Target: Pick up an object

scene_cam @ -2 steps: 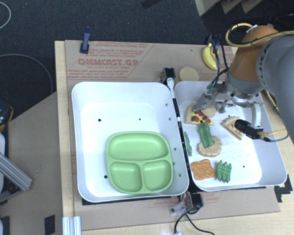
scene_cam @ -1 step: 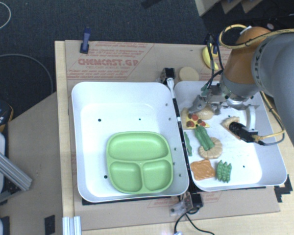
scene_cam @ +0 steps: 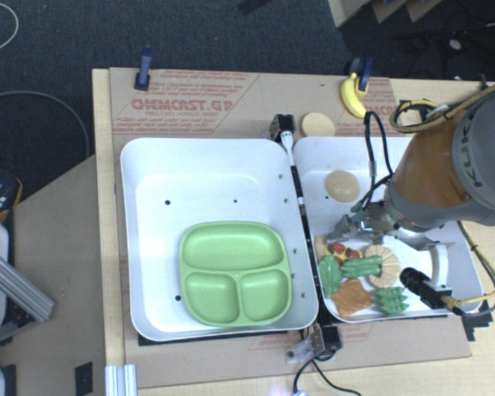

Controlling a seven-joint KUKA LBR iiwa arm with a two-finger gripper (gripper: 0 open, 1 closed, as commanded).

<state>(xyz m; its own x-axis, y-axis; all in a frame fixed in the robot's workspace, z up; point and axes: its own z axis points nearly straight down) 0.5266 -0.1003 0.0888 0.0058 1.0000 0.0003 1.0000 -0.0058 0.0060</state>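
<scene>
The gripper (scene_cam: 365, 223) reaches down into the right bin (scene_cam: 313, 159), just above a heap of toy food (scene_cam: 359, 275) at that bin's near end; whether it grips anything cannot be told. A tan round piece (scene_cam: 342, 185) lies apart (farther back), and a green divided tray (scene_cam: 234, 272) sits in the left bin (scene_cam: 148, 172).

1 camera looks down from above the bench (scene_cam: 190, 97) at a slant, set back far enough to take in both white bins whole. The left bin (scene_cam: 148, 172) sits near the middle of the picture, with the right bin (scene_cam: 313, 151) touching its right side. Dark floor fills the strip beyond the bench's far edge. The arm (scene_cam: 445, 172) enters over the right bin from the picture's right.
</scene>
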